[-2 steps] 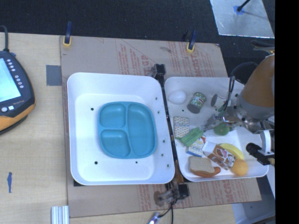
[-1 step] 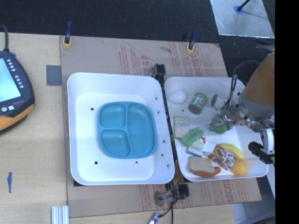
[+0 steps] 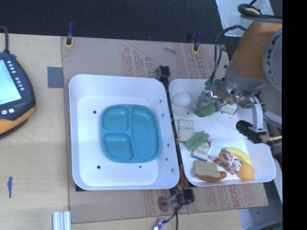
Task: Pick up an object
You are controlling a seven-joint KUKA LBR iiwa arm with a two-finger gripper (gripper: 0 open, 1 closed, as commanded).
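The gripper (image 3: 205, 104) sits low in the right bin (image 3: 268, 174), on a small green object (image 3: 207, 110); its grip state I cannot tell. That object looks light and soft, best pinched across its middle.

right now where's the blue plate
The blue plate lies flat in the middle of the left bin in the camera view, apart from the food items, which lie in the right bin.

Two shallow white bins (image 3: 79, 128), smooth plastic with slight sheen. Blue three-compartment tray (image 3: 130, 132), matt plastic. Brown sheet (image 3: 124, 56) beneath, printed cardboard, dull. Pale worktop (image 3: 33, 171), wood-grain finish. Black floor (image 3: 120, 8), rough and carpet-like.
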